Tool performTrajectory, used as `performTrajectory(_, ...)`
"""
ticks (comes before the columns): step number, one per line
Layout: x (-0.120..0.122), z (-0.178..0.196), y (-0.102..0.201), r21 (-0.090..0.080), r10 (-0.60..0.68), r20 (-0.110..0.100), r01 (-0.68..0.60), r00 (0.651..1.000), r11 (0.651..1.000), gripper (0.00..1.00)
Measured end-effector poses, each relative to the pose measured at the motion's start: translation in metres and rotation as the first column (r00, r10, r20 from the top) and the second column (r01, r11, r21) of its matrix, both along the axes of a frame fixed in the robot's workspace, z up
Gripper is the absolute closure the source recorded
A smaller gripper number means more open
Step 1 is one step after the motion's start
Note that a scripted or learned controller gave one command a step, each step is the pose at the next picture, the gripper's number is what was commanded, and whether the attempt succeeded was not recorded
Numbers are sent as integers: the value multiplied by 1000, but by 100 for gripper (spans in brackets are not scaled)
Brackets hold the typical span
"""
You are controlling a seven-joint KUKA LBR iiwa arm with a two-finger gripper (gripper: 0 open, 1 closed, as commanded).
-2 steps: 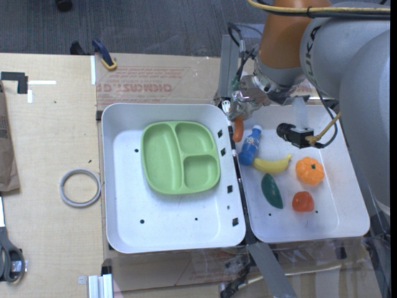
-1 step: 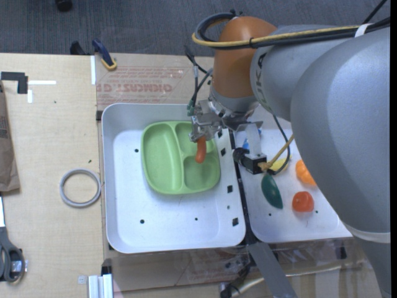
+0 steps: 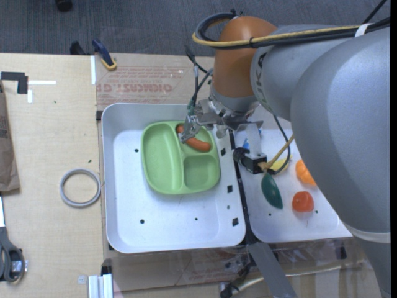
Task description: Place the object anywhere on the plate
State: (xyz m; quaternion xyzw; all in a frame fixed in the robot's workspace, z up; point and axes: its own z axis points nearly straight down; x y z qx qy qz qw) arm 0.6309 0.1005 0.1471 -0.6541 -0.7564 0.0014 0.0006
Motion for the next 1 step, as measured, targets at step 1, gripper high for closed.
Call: performTrajectory(1,28,45,-98,-1,-13,3,13,1000,1000,0)
